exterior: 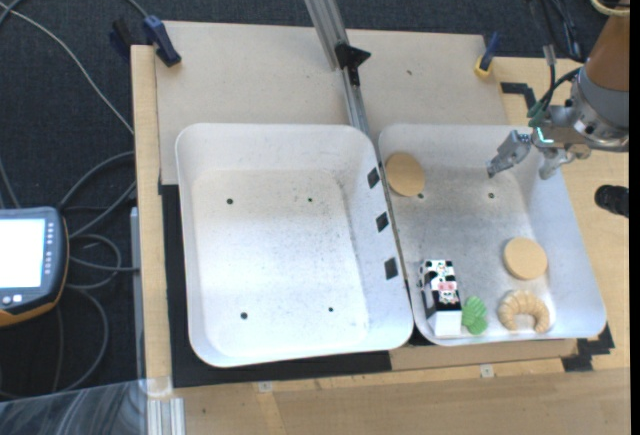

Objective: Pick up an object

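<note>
Over the right white bin's (575,223) far edge my jaws (527,156) hang spread and empty, the flat round tan disc (525,258) lying nearest, toward the bench's front.

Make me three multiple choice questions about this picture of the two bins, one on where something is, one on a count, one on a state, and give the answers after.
1. Where does the croissant lie?
A. Right bin, near corner
B. Left bin, far corner
C. On the bench outside the bins

2. How many flat round tan discs lie in the right bin?
A. One
B. Two
C. Four

3. Where is the end effector relative to the objects?
A. Pressing on the croissant
B. Over the right bin's far right part, apart from every object
C. Over the left bin

Answers: 1 A, it sits by the bin's near right corner. 2 B, one disc by the divider, another disc above the croissant. 3 B, bare bin floor lies beneath it.
</note>
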